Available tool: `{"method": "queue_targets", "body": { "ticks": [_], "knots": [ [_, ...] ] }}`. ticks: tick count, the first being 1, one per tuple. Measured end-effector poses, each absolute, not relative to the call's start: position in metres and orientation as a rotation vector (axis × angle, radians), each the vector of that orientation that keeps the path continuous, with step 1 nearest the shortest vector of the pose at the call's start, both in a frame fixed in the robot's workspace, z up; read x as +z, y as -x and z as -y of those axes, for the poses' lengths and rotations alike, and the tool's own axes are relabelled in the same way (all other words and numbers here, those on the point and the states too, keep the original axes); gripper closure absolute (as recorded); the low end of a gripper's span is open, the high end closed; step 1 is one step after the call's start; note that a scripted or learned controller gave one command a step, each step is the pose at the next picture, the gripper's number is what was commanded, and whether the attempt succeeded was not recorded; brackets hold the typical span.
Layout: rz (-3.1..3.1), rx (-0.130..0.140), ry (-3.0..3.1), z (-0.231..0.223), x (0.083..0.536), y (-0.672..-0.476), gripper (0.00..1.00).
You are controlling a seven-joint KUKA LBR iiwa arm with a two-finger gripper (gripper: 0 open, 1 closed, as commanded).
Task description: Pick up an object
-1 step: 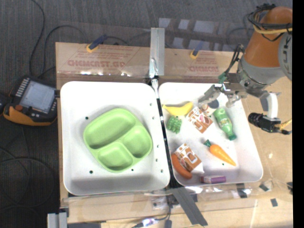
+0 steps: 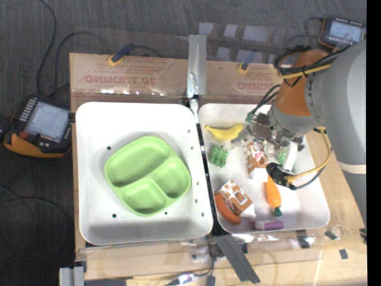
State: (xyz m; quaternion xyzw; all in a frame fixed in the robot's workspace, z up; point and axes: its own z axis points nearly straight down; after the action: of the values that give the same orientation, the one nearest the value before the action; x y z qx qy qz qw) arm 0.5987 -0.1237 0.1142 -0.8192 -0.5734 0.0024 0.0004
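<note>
from above, i'm hanging my claw (image 2: 269,140) low in the right bin (image 2: 318,210), just over a small carton (image 2: 256,157) between the banana (image 2: 224,132) and carrot (image 2: 273,196). i can't tell its opening. the carton is looking light, stiff, crushable; i'm judging its flat sides best.

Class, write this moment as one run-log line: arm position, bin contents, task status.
gripper: low in right bin, beside carton | nearby: banana, carrot | left bin: green tray | pick: unconfirmed
</note>
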Motion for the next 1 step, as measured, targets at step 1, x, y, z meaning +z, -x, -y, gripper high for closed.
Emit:
{"method": "queue_targets", "body": {
  "ticks": [1],
  "knots": [
    [1.998,0.0,2.418,0.1587,0.0936,-0.5899,0.0]
  ]
}}
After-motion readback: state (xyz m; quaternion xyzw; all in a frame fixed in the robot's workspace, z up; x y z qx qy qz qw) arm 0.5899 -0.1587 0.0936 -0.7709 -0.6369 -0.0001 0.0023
